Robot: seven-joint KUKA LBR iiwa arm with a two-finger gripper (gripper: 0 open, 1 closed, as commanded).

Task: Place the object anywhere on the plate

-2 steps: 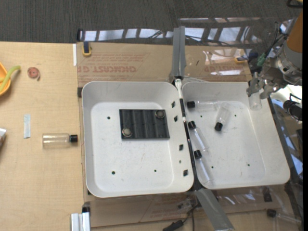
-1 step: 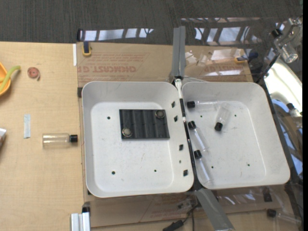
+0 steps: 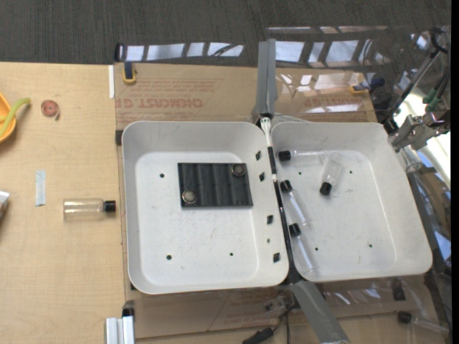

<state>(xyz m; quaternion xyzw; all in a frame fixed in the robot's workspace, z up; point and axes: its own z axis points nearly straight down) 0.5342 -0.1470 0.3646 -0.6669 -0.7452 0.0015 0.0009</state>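
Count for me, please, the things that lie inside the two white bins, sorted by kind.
Clear vials with black caps: 4, all in the right bin
Dark ribbed plate: 1, in the left bin
Small round metal pieces: 2, both on the plate
Total: 7

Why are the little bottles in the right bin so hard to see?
In the camera view, the clear vials nearly vanish against the white right bin; only their black caps stand out. Bright glare washes out the top right corner, while the dark plate looks crisp.
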